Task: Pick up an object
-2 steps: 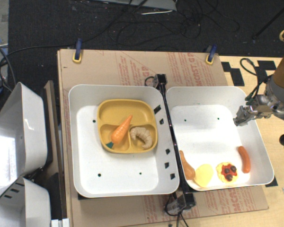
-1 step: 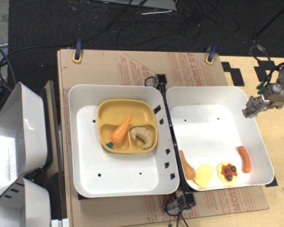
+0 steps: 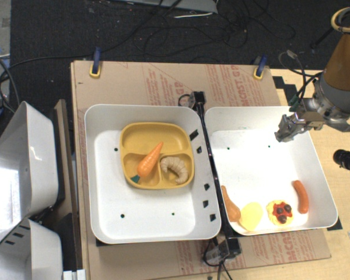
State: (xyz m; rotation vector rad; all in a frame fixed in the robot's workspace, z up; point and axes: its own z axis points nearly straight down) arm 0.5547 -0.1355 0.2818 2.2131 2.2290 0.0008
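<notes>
Two bins sit side by side on the bench. Left bin (image 3: pixel 105 214) holds a divided plate (image 3: pixel 131 136) w/ a carrot (image 3: pixel 150 159) lying beside a shrimp (image 3: pixel 175 168), carrot to its left. Right bin (image 3: pixel 251 156): along the near wall, L to R, a drumstick (image 3: pixel 230 205), a round slice (image 3: pixel 251 215), a tart (image 3: pixel 280 212), a sausage (image 3: pixel 301 196). Gripper (image 3: pixel 287 129) sits above the right bin's far right part.
</notes>
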